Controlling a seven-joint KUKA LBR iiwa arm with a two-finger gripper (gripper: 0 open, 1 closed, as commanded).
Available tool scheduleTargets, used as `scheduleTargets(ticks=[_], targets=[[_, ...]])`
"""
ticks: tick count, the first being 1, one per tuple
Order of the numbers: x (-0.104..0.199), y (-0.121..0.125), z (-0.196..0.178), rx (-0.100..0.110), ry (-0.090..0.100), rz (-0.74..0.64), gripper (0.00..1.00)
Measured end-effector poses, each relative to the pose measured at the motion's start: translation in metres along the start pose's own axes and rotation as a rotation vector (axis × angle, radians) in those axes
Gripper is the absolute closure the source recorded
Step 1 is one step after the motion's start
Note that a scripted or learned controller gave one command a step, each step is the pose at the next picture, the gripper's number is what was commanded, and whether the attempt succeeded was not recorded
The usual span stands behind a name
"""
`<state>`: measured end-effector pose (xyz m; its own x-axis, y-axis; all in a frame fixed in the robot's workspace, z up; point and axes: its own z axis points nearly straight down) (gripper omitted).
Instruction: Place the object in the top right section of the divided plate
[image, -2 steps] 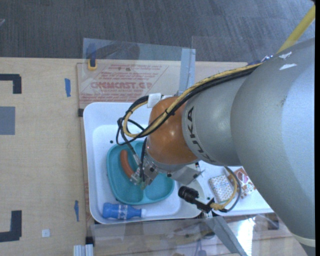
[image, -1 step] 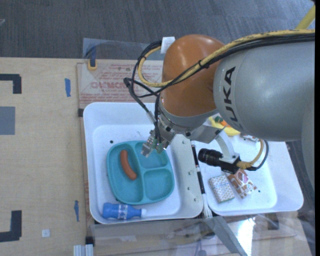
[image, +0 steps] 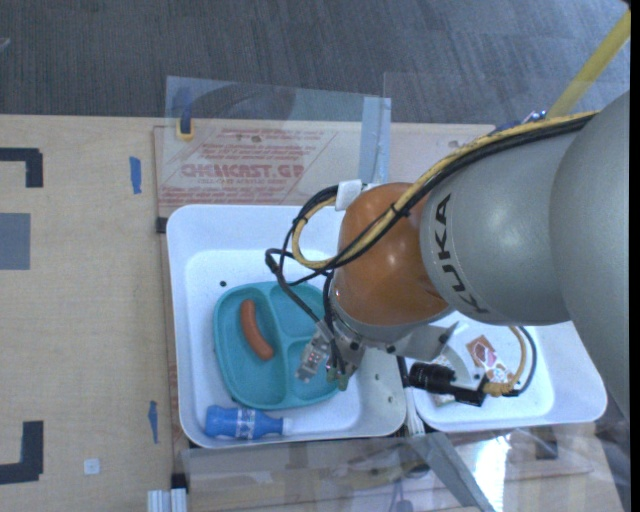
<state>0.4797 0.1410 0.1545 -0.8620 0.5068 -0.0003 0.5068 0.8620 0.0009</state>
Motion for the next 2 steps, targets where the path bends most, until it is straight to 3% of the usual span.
scheduleTargets(ticks=[1, 2], targets=[[-0.044, 0.031, -0.064, -0.002, -0.003, -0.003, 1.00], [-0.017, -0.028, 0.054, -0.002, -0.002, -0.017, 1.00]])
